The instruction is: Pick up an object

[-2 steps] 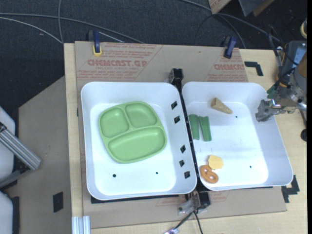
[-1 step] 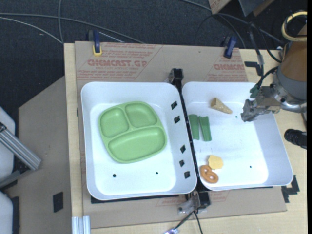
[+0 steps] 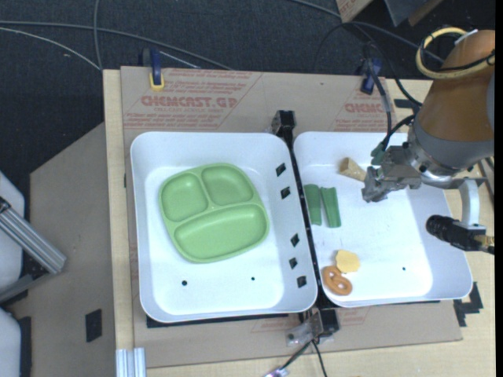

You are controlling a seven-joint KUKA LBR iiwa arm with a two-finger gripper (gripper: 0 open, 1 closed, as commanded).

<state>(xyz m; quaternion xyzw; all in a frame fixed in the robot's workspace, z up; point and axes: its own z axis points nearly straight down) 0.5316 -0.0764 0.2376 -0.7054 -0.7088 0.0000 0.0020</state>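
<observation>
Board (image 3: 196,100) under bins (image 3: 149,210) reads "CHEMCAST GP" — end effector (image 3: 376,191) over right bin, finger state unclear.

The right bin (image 3: 409,281) serves as the landmark. Inside it, the gripper (image 3: 376,188) hangs over its upper middle, just beside a tan piece (image 3: 351,168). Two green sticks (image 3: 323,206) lie along its left wall; a yellow piece (image 3: 346,261) and pretzel (image 3: 338,281) sit near its lower left corner. Left of it, a green divided plate (image 3: 214,211) fills the left bin (image 3: 157,289).
</observation>
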